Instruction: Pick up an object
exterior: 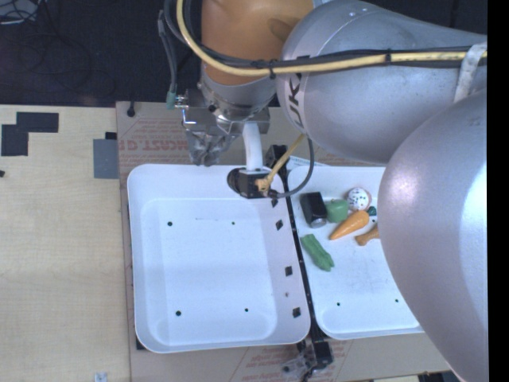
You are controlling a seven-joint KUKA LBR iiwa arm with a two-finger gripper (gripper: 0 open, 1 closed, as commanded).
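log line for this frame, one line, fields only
arm: over left bin far edge | gripper: grasp unclear | right bin: carrot, green piece, black block, ball

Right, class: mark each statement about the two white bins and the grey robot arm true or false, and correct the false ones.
1. The orange carrot-shaped toy lies in the right white bin. True.
2. The green pickle-shaped toy lies in the left white bin. False: it lies in the right bin, near the divide.
3. A small black block lies beside a pale green piece. True.
4. The white speckled ball sits at the near edge of the right bin. False: it sits toward the far edge, above the carrot.
5. The two-finger gripper is over the far rim of the left bin. True.
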